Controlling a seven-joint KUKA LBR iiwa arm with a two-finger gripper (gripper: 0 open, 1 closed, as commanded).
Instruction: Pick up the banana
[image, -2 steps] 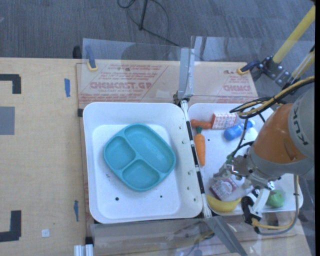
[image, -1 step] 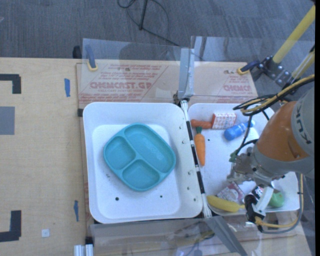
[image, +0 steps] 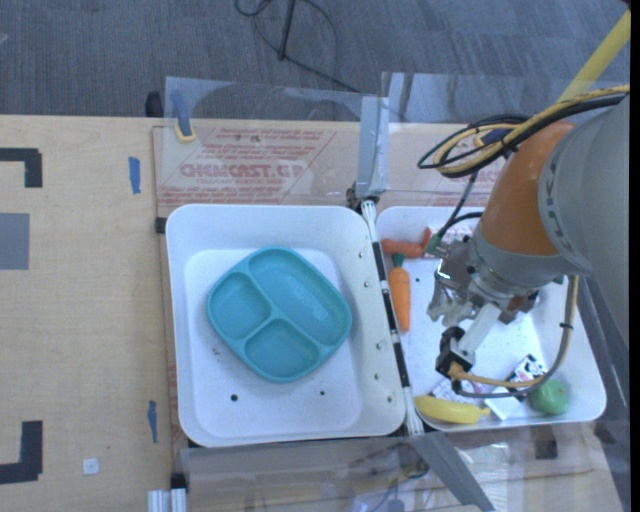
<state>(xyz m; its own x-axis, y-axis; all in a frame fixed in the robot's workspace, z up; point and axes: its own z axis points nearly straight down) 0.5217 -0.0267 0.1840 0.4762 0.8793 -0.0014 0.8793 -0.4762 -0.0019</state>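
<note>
**Gripper over the right bin, banana lying in the corner**

Grey arm with an orange band reaching in from the right. Gripper (image: 448, 300) hanging over the left half of the right bin (image: 545, 340), just beside a carrot (image: 400, 295) laid along the left wall. Open or closed: impossible to tell from this angle. Nothing visibly held.

Banana (image: 450, 409) flat in the bin's lower-left corner, close against the bottom wall and apart from the gripper. Likely an awkward spot, with two walls leaving little room for a grasp.

Green ball (image: 548, 396) near the lower-right corner. Teal divided plate (image: 280, 313) centred in the left bin (image: 200, 400), away from the work.
</note>
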